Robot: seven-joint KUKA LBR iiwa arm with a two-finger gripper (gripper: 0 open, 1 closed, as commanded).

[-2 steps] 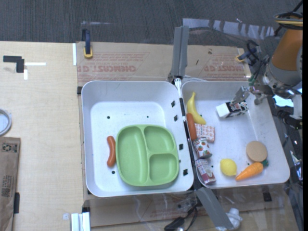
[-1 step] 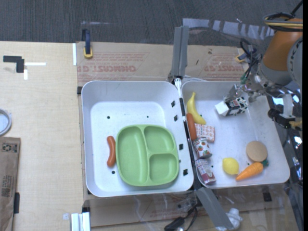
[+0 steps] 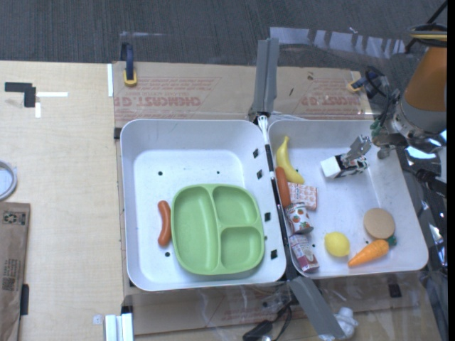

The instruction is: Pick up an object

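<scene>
My gripper (image 3: 352,160) hangs over the upper middle of the right bin (image 3: 398,190). A small white block (image 3: 331,167) lies right against its left side; whether it is gripped is unclear. A banana (image 3: 286,160) and a red sausage (image 3: 283,187) lie along this bin's left wall. Below them are a pink packet (image 3: 304,196), a small can (image 3: 301,219) and a red can (image 3: 304,254). A lemon (image 3: 337,244), a carrot (image 3: 370,253) and a round brown bun (image 3: 379,223) sit at the front right.
The left bin (image 3: 142,162) holds a green divided plate (image 3: 217,228) and an orange sausage (image 3: 164,223) beside it. A grey divider post (image 3: 266,77) rises between the bins at the back. A tape roll (image 3: 3,181) and a brown bag (image 3: 13,268) lie far left.
</scene>
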